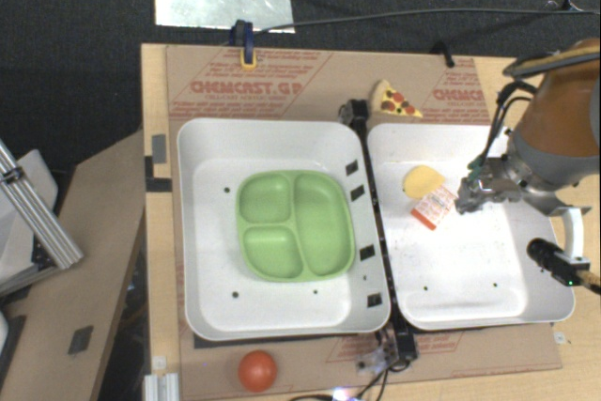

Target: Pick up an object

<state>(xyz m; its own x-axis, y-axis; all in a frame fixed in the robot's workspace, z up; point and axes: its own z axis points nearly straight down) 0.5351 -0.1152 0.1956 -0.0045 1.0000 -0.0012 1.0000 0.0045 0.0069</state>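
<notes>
In the right bin (470,296) lie a yellow rounded piece (423,178) and, just below it, a small clear packet with a red end (433,205). My gripper (467,199) hangs low over this bin, right beside the packet's right end. Nothing shows between its tips. The left bin (211,296) holds a green divided plate (295,225).
A toy pizza slice (396,100) lies on the cardboard behind the right bin. A red ball (256,370) rests in front of the left bin. The black divider with clips (368,202) runs between the bins. The arm's body (563,131) looms over the right bin's far right side.
</notes>
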